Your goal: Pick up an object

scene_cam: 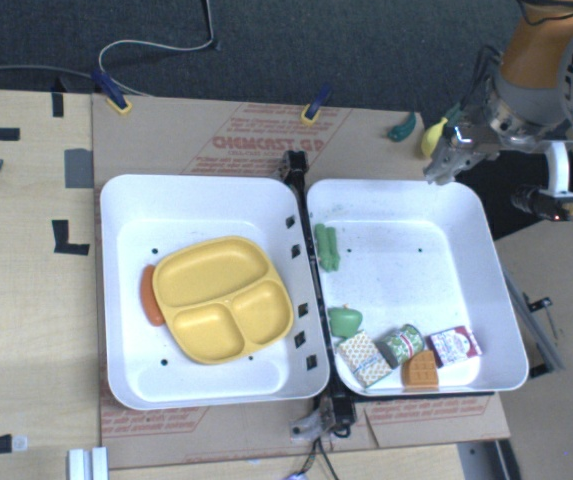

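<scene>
My gripper (443,165) hangs over the far right corner of the right bin (486,258), well away from the objects. Several small objects lie along that bin's near edge: a checkered packet (364,358), a green can (402,344), an orange waffle-like piece (420,370) and a red-and-white carton (454,345). A green rounded piece (345,320) and a long green piece (326,248) lie by the bin's left wall. In the left bin (126,228) rests a yellow divided plate (223,298), with an orange-red piece (151,296) tucked under its left side.
Outside the bins, behind the gripper, sit a yellow object (431,138) and a teal one (402,126). Blue-and-yellow clips (114,93) (316,106) hold the cardboard's far edge. A black hinge strip (301,268) runs between the bins.
</scene>
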### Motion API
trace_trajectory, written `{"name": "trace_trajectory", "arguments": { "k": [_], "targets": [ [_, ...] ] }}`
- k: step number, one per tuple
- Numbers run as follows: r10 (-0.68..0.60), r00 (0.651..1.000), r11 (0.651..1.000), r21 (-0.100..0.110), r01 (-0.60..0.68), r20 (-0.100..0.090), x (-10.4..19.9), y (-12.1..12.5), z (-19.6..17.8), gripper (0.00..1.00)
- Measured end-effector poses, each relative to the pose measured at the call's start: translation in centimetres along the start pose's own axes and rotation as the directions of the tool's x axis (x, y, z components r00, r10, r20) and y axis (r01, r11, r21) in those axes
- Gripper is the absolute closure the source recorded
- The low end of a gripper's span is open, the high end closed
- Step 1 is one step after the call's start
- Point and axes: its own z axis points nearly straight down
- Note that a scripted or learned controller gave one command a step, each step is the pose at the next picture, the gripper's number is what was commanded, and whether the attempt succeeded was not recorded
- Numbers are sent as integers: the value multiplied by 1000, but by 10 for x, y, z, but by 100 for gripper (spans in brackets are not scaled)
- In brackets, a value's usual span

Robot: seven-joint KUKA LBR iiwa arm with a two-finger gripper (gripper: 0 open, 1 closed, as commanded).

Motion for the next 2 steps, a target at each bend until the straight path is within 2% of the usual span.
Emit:
{"name": "trace_trajectory", "arguments": {
  "k": [1,2],
  "targets": [
    [2,1000,1000,6,-2,-1,-18,-51,39,100],
    [2,1000,1000,4,-2,-1,-18,-51,39,0]
  ]
}}
